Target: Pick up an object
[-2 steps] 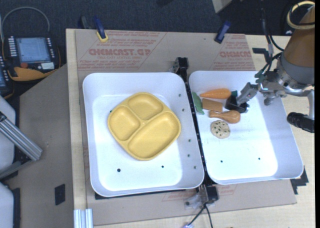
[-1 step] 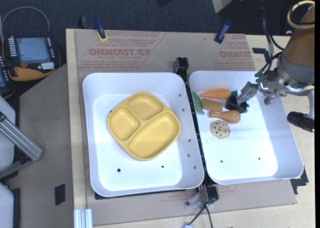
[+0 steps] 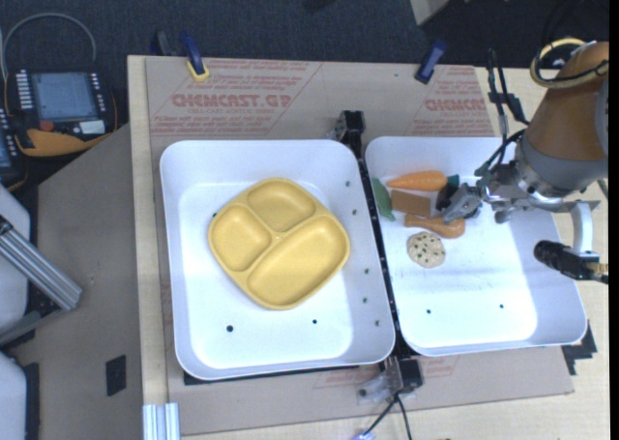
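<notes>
The 2 white bins sit side by side at mid-frame. The left bin [image 3: 184, 264] holds a yellow 3-compartment plate [image 3: 279, 242], with bare floor along its lower and left edges. In the right bin [image 3: 503, 327] the lower half lies open; its items crowd the upper left: an orange carrot [image 3: 418, 180] with its long axis running left-right, a brown piece [image 3: 411, 203] just below it, a green leaf [image 3: 383, 199] by the left wall, and a round cookie [image 3: 426, 249] lower down. The gripper [image 3: 455, 200] hangs over the brown piece's right end; whether it is wide or narrow, I cannot tell. The board [image 3: 290, 90] behind reads "CHEMCAST"
</notes>
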`<state>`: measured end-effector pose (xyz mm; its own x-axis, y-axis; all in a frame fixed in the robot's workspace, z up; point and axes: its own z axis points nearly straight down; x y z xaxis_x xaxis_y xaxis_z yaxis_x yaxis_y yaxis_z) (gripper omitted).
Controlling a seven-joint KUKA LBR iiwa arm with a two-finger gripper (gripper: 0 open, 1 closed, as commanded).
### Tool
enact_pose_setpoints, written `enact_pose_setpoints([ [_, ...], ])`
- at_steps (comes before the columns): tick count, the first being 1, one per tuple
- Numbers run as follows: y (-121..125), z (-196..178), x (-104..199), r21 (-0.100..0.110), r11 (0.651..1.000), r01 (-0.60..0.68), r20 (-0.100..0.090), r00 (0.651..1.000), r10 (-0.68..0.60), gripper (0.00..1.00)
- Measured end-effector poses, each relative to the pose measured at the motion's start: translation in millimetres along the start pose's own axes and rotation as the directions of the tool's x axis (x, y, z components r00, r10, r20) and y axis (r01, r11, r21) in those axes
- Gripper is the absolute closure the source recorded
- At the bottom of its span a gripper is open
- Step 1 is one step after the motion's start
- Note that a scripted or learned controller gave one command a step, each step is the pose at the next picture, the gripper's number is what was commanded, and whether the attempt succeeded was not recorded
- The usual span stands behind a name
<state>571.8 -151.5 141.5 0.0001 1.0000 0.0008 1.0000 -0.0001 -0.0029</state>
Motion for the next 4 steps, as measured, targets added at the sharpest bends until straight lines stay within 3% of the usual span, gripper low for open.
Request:
enact_pose_setpoints([
  [1,1,51,0,-0.002,1.000,-0.001,0.000,1.000,0.001,0.00],
  [2,1,39,0,-0.006,1.000,0.000,0.002,1.000,0.000,1.00],
  [4,6,-78,-4,-0.011,1.000,0.001,0.004,1.000,-0.001,1.00],
])
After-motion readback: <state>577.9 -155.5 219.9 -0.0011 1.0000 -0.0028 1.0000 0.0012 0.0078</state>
